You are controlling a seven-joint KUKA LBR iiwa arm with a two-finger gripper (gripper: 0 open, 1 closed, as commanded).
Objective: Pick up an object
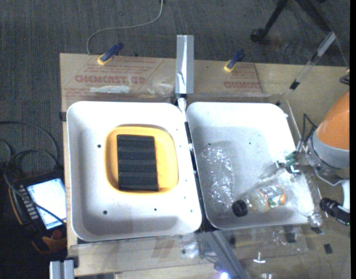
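In the right bin point(242, 118) a clear plastic bottle point(266, 197) lies on its side, its black cap point(240, 207) pointing to the lower left. A crumpled piece of clear plastic point(217, 170) lies left of it, near the bin's middle. The left bin point(85, 127) holds a yellow block with a black ribbed top point(140, 161). My gripper point(291, 166) hangs at the right bin's right side, just above and right of the bottle. The grey arm with its orange band point(341, 129) comes in from the right behind it.
Two clamps with blue handles point(111, 52) point(235, 58) and a metal post point(184, 63) stand on the cardboard behind the bins. Cables and a lit screen point(47, 199) lie on the floor at the left.
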